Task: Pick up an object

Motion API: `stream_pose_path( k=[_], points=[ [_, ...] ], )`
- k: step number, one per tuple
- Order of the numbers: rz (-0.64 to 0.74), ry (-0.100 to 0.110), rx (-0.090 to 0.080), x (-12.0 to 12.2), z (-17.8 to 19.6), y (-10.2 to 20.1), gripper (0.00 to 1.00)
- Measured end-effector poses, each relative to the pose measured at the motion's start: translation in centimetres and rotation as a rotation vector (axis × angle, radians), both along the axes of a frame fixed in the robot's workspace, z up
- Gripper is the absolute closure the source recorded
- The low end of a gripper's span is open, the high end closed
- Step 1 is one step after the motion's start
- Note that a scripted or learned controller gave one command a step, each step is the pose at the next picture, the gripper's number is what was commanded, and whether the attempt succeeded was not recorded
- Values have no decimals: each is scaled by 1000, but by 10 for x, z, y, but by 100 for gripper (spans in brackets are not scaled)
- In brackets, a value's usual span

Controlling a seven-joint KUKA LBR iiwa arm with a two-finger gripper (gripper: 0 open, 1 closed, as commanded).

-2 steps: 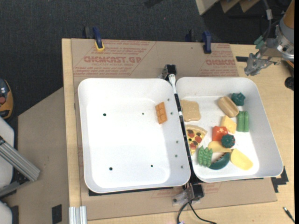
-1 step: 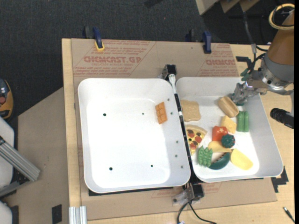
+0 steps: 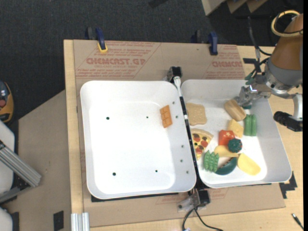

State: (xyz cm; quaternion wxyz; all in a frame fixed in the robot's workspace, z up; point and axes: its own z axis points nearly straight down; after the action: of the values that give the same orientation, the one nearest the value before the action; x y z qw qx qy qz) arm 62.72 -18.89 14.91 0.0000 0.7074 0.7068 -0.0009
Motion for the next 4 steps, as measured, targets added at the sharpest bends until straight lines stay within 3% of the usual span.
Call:
stream_pose_path(
  k=[1,2,3,4],
  points=[
    [5,-8,3,14,-39,-24,100],
    [4,-23,-6,37,109,-19,100],
    [5,3,4,20,68,33,100],
    [9,3,5,40,33,110,100]
  ],
)
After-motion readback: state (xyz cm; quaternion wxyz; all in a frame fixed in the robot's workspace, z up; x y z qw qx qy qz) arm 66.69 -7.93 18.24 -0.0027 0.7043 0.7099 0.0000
